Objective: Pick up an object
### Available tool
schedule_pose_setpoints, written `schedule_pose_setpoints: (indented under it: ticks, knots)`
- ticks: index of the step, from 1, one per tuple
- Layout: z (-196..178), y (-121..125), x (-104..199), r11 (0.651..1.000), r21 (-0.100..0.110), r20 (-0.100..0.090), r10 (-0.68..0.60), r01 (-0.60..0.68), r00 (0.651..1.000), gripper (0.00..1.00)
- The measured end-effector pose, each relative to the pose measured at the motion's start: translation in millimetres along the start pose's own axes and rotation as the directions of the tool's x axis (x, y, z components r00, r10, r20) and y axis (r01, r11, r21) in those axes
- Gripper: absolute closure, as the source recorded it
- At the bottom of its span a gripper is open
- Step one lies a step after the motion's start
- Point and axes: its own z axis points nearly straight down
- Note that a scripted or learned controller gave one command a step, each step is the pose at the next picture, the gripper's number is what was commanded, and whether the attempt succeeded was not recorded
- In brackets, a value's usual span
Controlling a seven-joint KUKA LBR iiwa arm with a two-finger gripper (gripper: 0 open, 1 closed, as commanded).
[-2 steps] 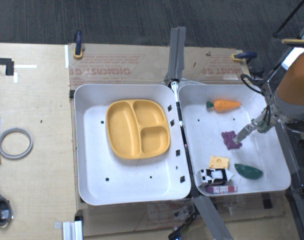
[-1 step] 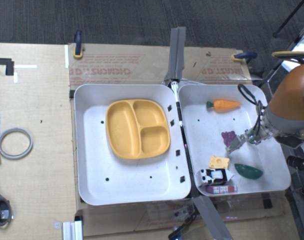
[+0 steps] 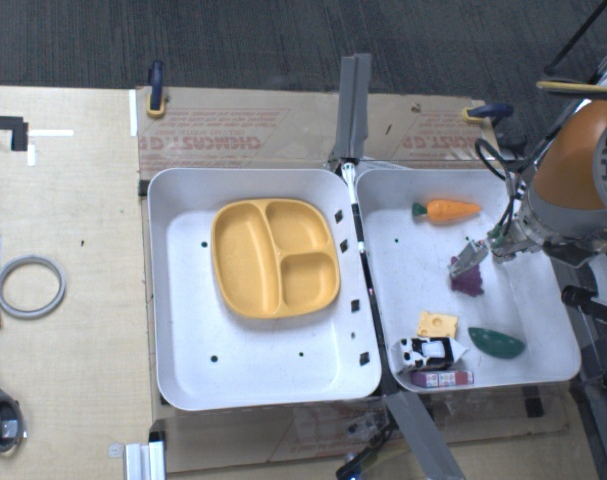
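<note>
The right bin (image 3: pixel 543 368) holds several small toys. An orange carrot (image 3: pixel 448 209) lies near its back wall. A purple grape bunch (image 3: pixel 470 283) sits in the middle. My gripper (image 3: pixel 469 259) hangs right over the grapes' back edge, touching or nearly touching them, with the arm coming in from the right. Toward the front lie a yellow cheese wedge (image 3: pixel 438 325), a green leaf-shaped piece (image 3: pixel 497 343), a black-and-white cow figure (image 3: pixel 426 351) and a small purple box (image 3: pixel 442 377).
The left bin (image 3: pixel 178 358) carries a yellow divided plate (image 3: pixel 276 257). A grey divider bar (image 3: pixel 352 108) runs between the bins at the back. On the bench at the left lie a roll of tape (image 3: pixel 27 286) and scissors (image 3: pixel 0 418).
</note>
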Motion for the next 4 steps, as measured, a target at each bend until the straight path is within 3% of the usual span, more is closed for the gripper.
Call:
schedule_pose_setpoints:
  ticks: [1,2,3,4]
  knots:
    - [0.2,-16.2,-2.8,0.992,0.001,-0.001,0.129,-0.129,0.992,0.0]
    - [-10.0,-15.4,-3.4,0.992,0.0,0.002,0.126,-0.126,0.992,1.0]
    - [-9.8,-15.4,-3.3,0.992,0.0,0.002,0.127,-0.127,0.992,0.0]
    - [0.2,-7.0,2.4,0.941,0.002,0.0,0.339,-0.339,0.941,0.0]
